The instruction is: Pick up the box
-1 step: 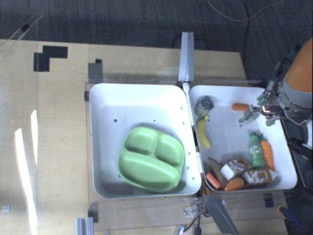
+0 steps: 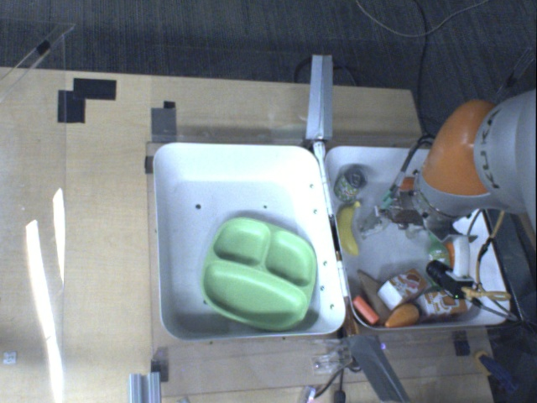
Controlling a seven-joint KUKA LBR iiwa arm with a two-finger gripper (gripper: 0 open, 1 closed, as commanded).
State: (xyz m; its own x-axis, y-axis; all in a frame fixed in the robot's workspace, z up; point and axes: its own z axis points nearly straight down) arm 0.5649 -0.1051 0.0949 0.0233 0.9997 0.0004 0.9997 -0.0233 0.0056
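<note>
The arm (image 2: 491,154) runs off the right edge of the frame, and its bulk hides the upper right part of the right bin (image 2: 369,154). The hand (image 2: 401,212) is a dark blur beneath the wrist, too muddled to tell how it stands. In the lower right of the frame the small packages (image 2: 411,296) overlap; which is the box cannot be told.

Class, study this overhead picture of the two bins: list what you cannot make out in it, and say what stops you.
1. The hand: small and blurred against the right bin, so its grip state is unclear.
2. The box: small, crowded by other items at the bin's near end; its label is unreadable.
3. The bin's right side: covered by the arm.
4. The round object above the banana: too small to identify.
</note>
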